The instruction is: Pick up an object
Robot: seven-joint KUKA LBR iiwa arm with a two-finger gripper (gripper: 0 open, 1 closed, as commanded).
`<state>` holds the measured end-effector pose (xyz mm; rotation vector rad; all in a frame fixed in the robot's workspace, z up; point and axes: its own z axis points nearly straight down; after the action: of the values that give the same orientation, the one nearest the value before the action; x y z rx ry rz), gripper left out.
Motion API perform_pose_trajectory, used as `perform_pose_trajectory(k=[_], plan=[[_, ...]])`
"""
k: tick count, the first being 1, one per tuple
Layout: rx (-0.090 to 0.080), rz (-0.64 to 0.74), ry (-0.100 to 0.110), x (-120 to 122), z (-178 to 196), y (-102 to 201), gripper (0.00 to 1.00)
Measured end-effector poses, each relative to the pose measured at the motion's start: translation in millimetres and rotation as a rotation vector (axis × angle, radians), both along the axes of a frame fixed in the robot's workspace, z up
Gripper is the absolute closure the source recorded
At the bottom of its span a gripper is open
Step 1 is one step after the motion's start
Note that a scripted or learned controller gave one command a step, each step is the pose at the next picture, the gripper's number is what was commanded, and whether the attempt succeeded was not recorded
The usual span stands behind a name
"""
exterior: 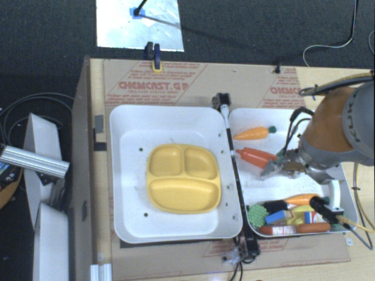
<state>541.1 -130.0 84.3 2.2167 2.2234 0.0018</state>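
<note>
My gripper (pixel 271 169) reaches down into the right bin (pixel 240 134) from the right, its tip just right of a red-orange toy pepper (pixel 253 156) that lies near the bin's left wall. An orange toy carrot (pixel 252 134) with a green top lies above it, toward the back. A pile of small toys (pixel 290 214) fills the bin's front, including a green round piece (pixel 256 215), a blue block (pixel 274 218) and a red sausage-like piece (pixel 304 228). Nothing shows between the fingers.
The left bin (pixel 129 127) holds a yellow three-part divided plate (pixel 183 177). A black divider bar (pixel 229 151) runs between the bins. The arm's grey body and orange band (pixel 331 127) hang over the right bin's right side. Cables trail at the bench's right edge.
</note>
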Motion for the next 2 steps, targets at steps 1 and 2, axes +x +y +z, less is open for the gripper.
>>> perform_pose_trajectory(k=[1, 2], plan=[[0.000, 0.001, -0.001, 45, 0, -4, 0.00], [-0.001, 0.000, 0.000, 88, 1, 43, 0.00]])
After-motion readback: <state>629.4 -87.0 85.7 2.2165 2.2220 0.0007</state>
